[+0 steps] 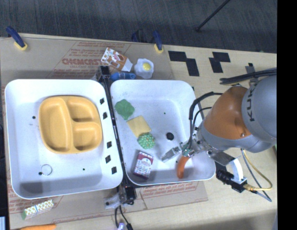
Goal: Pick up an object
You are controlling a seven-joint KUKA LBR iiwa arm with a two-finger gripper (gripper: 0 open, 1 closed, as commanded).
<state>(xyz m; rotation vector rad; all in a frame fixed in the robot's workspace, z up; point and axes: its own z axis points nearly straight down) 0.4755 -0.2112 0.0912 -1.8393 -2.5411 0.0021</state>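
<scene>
My gripper (177, 155) is low over the front right part of the right bin (186, 91), under the grey and orange wrist. An orange carrot (182, 166) with a green top lies right below it on the bin's front slope, its top touching the gripper. I cannot tell whether the carrot is held. To the left in the same bin are a red carton (143, 164), a green studded ball (147, 140), a yellow block (138, 125) and a green leafy piece (124, 108).
A yellow divided tray (70, 123) lies in the left bin (18, 143). Behind the bins on the bench sit a small snack packet (112, 58), a blue item (122, 75) and a yellow-white object (144, 67). Black cables loop beside the wrist.
</scene>
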